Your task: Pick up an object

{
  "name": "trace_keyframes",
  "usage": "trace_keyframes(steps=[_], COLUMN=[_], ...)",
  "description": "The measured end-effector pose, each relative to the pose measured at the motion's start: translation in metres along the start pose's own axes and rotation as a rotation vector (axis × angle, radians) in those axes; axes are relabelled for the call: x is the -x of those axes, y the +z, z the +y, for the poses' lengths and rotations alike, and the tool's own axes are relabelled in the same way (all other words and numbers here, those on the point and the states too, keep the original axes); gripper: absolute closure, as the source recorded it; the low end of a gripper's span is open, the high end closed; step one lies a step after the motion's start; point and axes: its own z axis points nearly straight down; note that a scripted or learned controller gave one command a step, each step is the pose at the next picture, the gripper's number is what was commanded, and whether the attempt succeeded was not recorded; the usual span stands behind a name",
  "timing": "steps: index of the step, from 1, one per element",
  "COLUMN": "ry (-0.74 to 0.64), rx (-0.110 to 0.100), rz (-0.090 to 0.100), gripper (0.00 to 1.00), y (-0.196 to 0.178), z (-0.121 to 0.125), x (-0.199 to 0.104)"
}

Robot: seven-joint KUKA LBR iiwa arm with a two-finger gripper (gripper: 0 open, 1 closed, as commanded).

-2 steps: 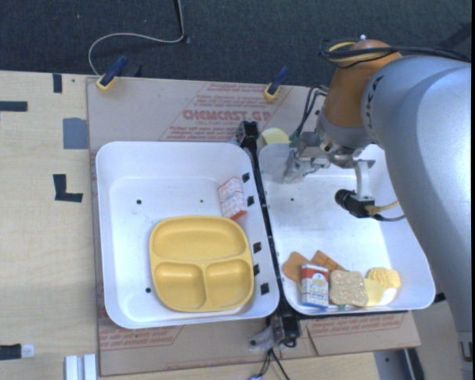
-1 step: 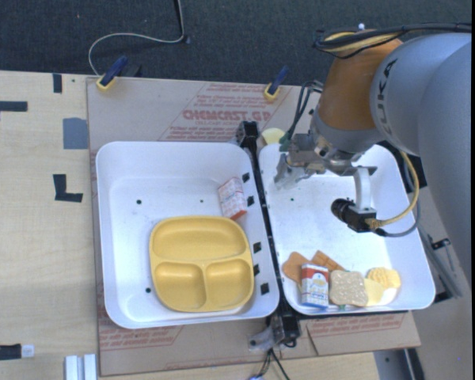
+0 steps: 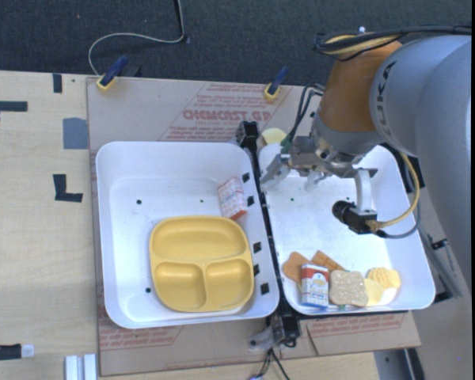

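While the hand [image 3: 294, 174] hovers, the carton [image 3: 233, 198] lies left.

Two white bins sit side by side, the left bin [image 3: 115, 236] holding one yellow divided plate [image 3: 201, 261] and one small carton [image 3: 233, 197], the right bin [image 3: 396, 236] holding one red-and-white carton [image 3: 314, 284], one bread slice [image 3: 348, 287], two orange crackers [image 3: 309, 263] and one pale yellow piece [image 3: 381, 283].

Yellow tray [image 3: 202, 271] — white bins [image 3: 115, 212]
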Motion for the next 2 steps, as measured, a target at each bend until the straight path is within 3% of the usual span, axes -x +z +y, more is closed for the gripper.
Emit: trace_keyframes(steps=[1, 2], ry=[0.008, 0.005], rx=[0.002, 0.003], rz=[-0.006, -0.004], gripper=[0.0, 0.0], y=[0.002, 0.0], z=[0.038, 0.065], x=[0.104, 0.171])
